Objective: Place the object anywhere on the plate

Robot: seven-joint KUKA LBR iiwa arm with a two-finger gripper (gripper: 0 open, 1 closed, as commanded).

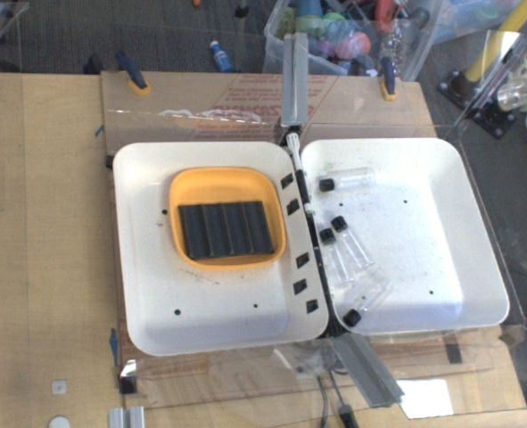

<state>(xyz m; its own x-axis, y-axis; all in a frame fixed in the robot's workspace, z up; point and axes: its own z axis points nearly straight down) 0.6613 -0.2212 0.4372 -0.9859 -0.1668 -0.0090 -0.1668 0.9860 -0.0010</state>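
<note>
An orange square plate [223, 179] sits in the left white bin [143, 275], toward its back half. A black ridged rectangular object [226, 229] lies flat inside the plate and covers most of its floor. In the right white bin [441, 230], near the divider, lie several clear plastic vials with black caps: one at the back [348, 181], a pair in the middle [350, 246], and one at the front [366, 300].
A divider with black tabs [300, 239] runs between the two bins. Behind the bench stands a clear tub of colourful toys [361, 12]. A blue clamp [133, 76] and another [389, 80] hold the back board. Wooden bench surface [40, 239] lies to the left.
</note>
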